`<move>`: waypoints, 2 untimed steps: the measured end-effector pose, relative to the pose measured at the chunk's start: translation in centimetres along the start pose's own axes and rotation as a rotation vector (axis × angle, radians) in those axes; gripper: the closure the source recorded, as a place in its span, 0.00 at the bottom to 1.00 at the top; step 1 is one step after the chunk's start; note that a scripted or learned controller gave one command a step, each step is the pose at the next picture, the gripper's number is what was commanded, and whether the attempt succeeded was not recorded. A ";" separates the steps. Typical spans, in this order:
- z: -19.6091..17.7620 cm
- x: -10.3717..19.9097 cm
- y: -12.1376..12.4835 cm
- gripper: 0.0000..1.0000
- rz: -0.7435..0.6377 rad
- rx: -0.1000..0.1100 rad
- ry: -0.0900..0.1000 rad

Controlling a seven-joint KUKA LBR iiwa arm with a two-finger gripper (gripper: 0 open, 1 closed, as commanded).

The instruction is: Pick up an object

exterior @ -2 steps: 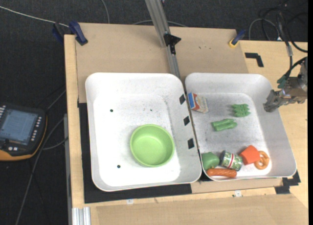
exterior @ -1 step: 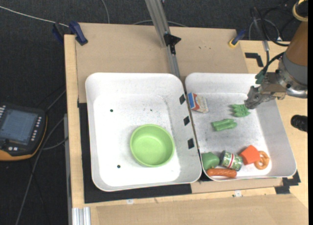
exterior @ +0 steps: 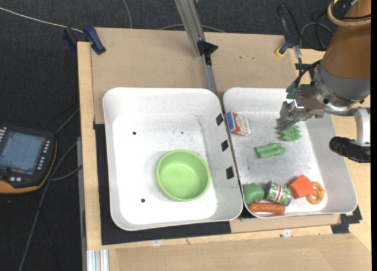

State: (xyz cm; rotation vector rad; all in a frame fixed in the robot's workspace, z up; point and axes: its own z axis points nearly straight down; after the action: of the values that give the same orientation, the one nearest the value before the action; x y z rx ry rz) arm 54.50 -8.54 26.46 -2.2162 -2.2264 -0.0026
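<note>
The hand [exterior: 290,119] hangs at about 2 o'clock in the right bin [exterior: 341,196], low over a green piece [exterior: 290,134] that lies just under its tips. Whether it is open or closed around anything I cannot tell; the tips blur into that piece.

Near the bin's 10 o'clock corner, close to the left wall, lies a red-and-white carton [exterior: 239,124]. A green block [exterior: 270,150] sits near the centre, apart from everything else, with bare white floor on all sides.

The 6 o'clock edge is crowded: a green lump [exterior: 253,192], a can [exterior: 278,193], a sausage [exterior: 266,208] pressed along the front rim, an orange toy [exterior: 300,186] and a pretzel [exterior: 316,192] lie touching or nearly so. The strip along the right wall, from 3 to 4 o'clock, is bare.

The left bin [exterior: 118,111] carries a green bowl [exterior: 183,175] at about 5 o'clock, short of the front rim; its upper half is open floor. The two bins meet at a shared edge with black clips [exterior: 224,145]. Bare worktop [exterior: 147,58] runs beyond both bins at 12 o'clock, crossed by a metal post [exterior: 188,10].
</note>
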 end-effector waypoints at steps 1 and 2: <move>0.2 5.5 -0.4 1.00 -0.001 0.001 0.000; 0.5 10.0 1.0 1.00 0.000 0.001 0.000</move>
State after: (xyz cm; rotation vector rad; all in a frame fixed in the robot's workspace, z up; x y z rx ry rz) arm 55.43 1.50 26.02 -2.2161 -2.2256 -0.0014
